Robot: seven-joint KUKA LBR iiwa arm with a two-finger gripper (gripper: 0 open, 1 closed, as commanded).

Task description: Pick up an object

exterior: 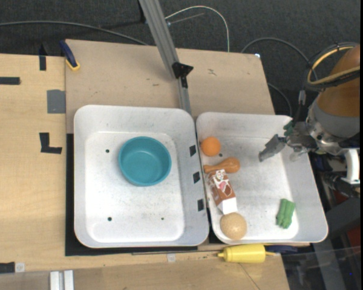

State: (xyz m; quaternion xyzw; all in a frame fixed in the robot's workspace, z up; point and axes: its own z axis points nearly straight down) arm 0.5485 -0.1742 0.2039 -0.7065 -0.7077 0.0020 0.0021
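The left bin [88, 162] holds one item: a teal bowl [145, 161], upright, lying near the bin's centre.

The right bin [302, 180] sits just beside the left bin, their inner rims touching. Its left side carries a column of objects. An orange ball [210, 146] lies nearest the far rim. Just below it lies a brown pear-shaped piece [224, 165]. Below that lies a flat red-and-white packet [222, 191], set lengthwise along the bin. A tan round object [233, 226] rests at the near end of the packet, close to the bin's near rim. A green block [285, 213] lies apart from this column, near the bin's near right corner.

A yellow bottle-shaped item [244, 254] lies on the bench outside the right bin, just beside its near rim.

The gripper [272, 148] is positioned over the far right part of the right bin, well apart from the object column and the green block. No object is visible between its fingers. Whether the fingers are spread or closed cannot be determined.
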